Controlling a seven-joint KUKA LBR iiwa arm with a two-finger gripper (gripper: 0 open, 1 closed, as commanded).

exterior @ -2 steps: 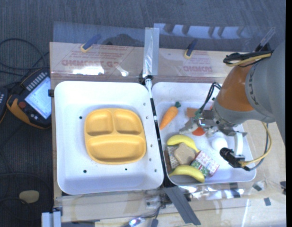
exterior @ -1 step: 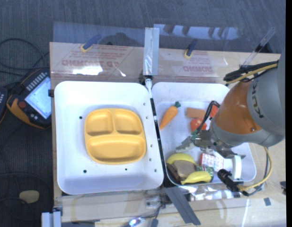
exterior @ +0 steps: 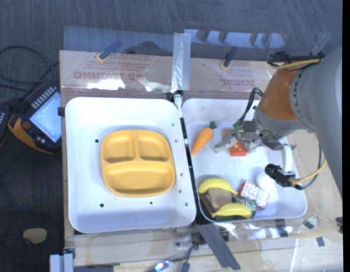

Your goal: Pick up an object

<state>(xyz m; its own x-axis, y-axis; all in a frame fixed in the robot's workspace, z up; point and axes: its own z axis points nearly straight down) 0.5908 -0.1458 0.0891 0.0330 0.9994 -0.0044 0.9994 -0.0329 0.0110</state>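
Camera view: arm enters from right, gripper (exterior: 236, 140) low over right bin (exterior: 288, 211).
Fingers: can't tell if apart or together; small orange-red block (exterior: 238, 149) right beneath.
Carrot (exterior: 202, 139): near bin's left wall, back half; long axis diagonal, green top toward back-right.
Bananas (exterior: 216, 185): front-left corner.
Left bin (exterior: 84, 208): yellow divided plate (exterior: 138, 162).

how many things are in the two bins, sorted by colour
yellow: 3, the divided plate in the left bin, plus banana and second banana in the right bin
orange: 1, the carrot
red-orange: 1, the small block under the gripper
brown: 1, the item between the bananas
red and white: 1, the packet
total: 7
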